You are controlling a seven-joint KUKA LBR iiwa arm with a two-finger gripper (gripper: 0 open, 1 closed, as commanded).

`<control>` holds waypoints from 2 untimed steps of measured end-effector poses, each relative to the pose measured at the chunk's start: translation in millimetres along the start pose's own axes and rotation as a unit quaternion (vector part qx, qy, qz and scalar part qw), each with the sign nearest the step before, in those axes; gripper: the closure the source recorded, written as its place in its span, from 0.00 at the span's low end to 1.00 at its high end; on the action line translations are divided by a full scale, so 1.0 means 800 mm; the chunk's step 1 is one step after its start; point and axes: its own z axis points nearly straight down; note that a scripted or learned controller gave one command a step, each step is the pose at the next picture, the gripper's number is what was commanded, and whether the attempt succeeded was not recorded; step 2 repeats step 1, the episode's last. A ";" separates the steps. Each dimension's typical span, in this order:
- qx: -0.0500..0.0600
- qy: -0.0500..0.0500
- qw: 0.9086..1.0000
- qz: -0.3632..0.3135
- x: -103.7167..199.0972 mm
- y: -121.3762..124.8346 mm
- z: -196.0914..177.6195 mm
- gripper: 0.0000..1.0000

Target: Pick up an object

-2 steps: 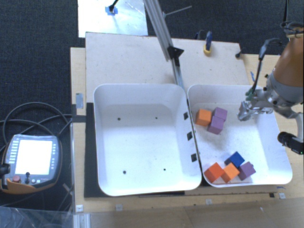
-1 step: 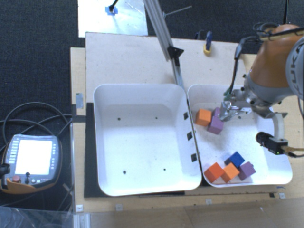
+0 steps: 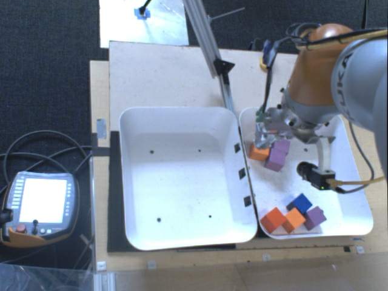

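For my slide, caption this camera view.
Gripper lowered over orange block and purple block in right bin.

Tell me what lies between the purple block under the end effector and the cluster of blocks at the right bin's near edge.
In the camera view, bare white bin floor separates the purple block from the cluster.

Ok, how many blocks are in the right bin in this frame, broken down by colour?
Orange blocks: 3
Purple blocks: 3
Blue blocks: 1
Total: 7, all in the right bin.
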 end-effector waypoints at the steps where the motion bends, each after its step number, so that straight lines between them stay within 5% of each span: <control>1: 0.000 0.000 1.000 0.000 0.079 0.007 0.004 1.00; 2: 0.000 0.000 1.000 0.000 0.079 0.007 0.004 1.00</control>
